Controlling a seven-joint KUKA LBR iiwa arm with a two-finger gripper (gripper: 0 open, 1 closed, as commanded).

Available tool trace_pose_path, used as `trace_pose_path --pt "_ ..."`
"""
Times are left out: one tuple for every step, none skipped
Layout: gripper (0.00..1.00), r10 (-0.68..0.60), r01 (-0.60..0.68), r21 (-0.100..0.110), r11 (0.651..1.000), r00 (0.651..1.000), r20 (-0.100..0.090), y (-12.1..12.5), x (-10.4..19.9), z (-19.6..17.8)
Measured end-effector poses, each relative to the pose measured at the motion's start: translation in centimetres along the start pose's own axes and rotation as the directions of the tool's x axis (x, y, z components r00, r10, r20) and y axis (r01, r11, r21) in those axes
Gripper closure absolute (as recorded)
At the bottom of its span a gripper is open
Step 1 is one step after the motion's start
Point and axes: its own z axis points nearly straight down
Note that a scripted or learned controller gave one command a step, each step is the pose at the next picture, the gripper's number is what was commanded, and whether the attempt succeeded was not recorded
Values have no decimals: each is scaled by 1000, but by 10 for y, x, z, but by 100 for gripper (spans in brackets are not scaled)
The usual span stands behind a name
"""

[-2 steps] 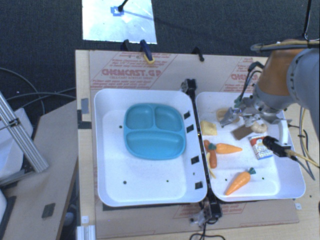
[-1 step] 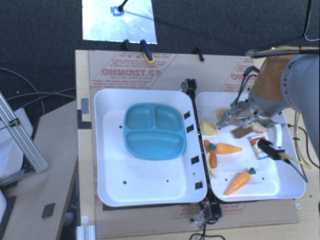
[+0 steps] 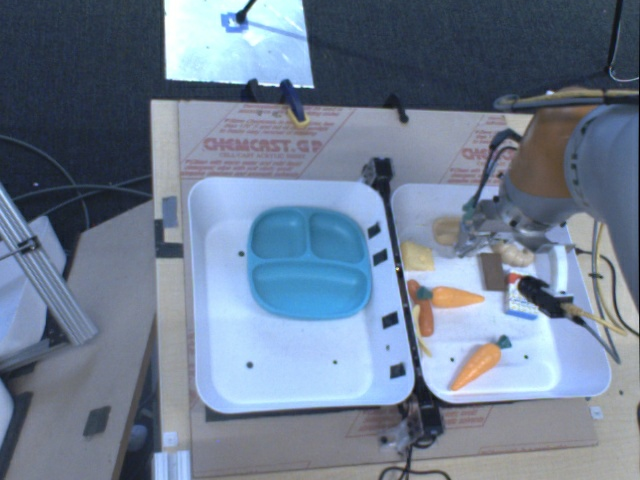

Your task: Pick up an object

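You had the grey arm [image 3: 590,158] with its orange band reaching in over the right-hand shallow white bin [image 3: 575,373], and its claw [image 3: 478,230] hung low at that bin's far left part. You could not tell from this angle whether the claw was wide or narrow, and nothing showed plainly between its tips.

Taking the right bin as your landmark: a pale round bread-like piece [image 3: 445,231] lay just beside the claw, at the bin's far left. A yellow wedge of toy cheese [image 3: 418,257] sat a little nearer, against the bin's left wall. A small brown block [image 3: 491,270] stood near the middle, just below the claw, with a beige lumpy piece [image 3: 517,254] beside it. An orange toy carrot [image 3: 455,297] lay flat at mid-bin, a shorter reddish-orange carrot [image 3: 425,317] just left of it, and a third orange carrot [image 3: 477,362] lay tilted toward the near edge. A small blue and white carton [image 3: 519,302] rested right of centre.

Left of that bin, touching it, the other white bin [image 3: 225,368] carried a teal divided plastic plate [image 3: 308,263]. Both bins sat on your table [image 3: 110,258].
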Motion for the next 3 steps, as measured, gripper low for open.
trace_pose_path --pt "100 -3 3 -1 1000 1000 0 10 7 -54" --pt "100 -2 2 -3 1000 1000 1 14 -2 -114" --pt "100 -3 3 1 1000 1000 -1 15 -2 -129"
